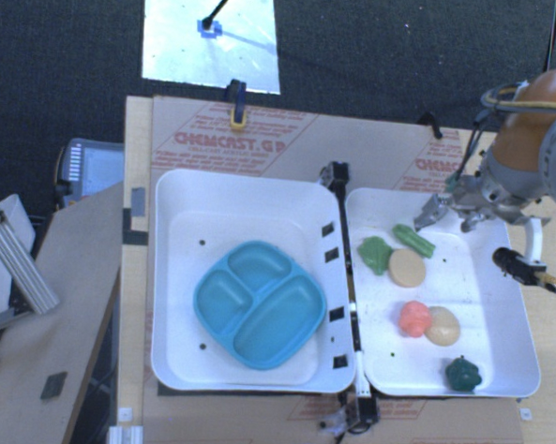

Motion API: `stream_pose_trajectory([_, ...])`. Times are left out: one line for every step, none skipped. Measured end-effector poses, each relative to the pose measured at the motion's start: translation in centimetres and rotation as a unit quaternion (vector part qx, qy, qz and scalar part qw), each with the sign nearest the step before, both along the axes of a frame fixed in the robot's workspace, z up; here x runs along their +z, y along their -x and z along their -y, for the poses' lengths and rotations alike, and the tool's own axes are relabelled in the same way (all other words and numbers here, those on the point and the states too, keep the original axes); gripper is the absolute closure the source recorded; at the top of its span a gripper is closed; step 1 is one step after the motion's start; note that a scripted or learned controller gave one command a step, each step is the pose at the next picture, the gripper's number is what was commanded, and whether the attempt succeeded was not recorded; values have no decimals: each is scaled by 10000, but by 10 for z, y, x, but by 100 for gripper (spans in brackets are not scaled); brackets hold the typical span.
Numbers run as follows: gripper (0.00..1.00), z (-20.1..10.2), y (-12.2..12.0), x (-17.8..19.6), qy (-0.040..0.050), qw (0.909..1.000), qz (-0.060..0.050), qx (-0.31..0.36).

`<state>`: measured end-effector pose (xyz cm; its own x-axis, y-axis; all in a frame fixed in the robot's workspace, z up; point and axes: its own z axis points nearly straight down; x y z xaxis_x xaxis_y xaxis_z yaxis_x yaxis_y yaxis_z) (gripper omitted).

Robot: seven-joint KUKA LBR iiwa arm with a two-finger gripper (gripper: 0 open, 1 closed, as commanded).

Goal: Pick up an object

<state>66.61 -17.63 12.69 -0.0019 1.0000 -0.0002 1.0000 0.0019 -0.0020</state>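
In the left bin point(180, 210) a blue divided plate point(259, 302) lies at the middle of the frame, well apart from the arm and no likely target. In the right bin point(523, 363), the green stick point(414, 241) lies just below and a little left of the fingers point(433, 214), its long axis running from upper left to lower right, with a green leafy piece point(376, 254) and a tan disc point(408, 268) touching or just beside it. The fingers hang at the upper right of the frame, seemingly spread and gripping nothing, so the stick is probably the nearest thing to take.

Even overhead light, soft shadows, slightly grainy, glare on bins point(261, 192)
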Motion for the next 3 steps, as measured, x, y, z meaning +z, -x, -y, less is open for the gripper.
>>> stream_pose_trajectory([100, 0, -2, 15, 8, 10000, 36, 8])
stream_pose_trajectory([100, 5, 5, 73, 10, 10000, 49, -6])
stream_pose_trajectory([100, 5, 4, 86, 3, 10000, 34, 7])
